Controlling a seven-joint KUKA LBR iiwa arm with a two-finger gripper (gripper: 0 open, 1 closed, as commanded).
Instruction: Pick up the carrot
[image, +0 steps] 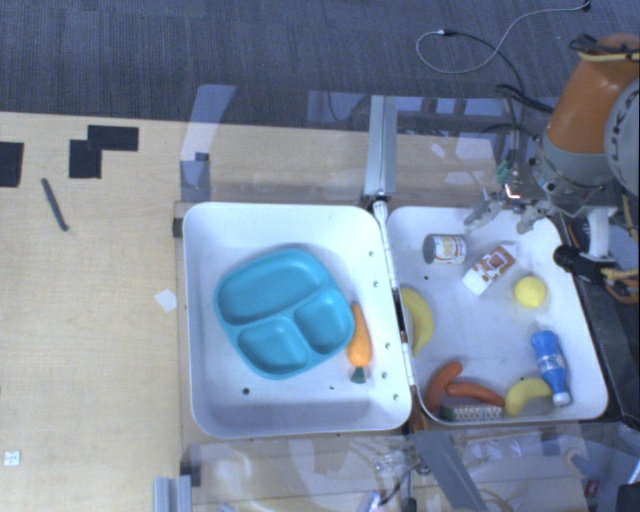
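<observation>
From the overhead camera view I take the blue divided plate (283, 312) as my landmark: it sits in the middle of the left bin (215, 400), and the carrot (359, 337) lies just off its right edge, in the narrow strip of bin floor between the plate and the bin's right wall. I judge it ended up there because the plate's rim and the wall pen it in. Its long axis runs nearly up-and-down in the frame, along the plate's edge; the thin orange tip points to the far side of the bench, and the dark green stub points to the near side. The gripper (508, 203) is well to the right of the plate and farther back, over the far edge of the right bin (585, 330), above a small can (445, 248) and a carton (489, 270). Its fingers look spread and I see nothing between them. I think a grasp across the carrot's width would be tight, with plate and wall on either flank.
</observation>
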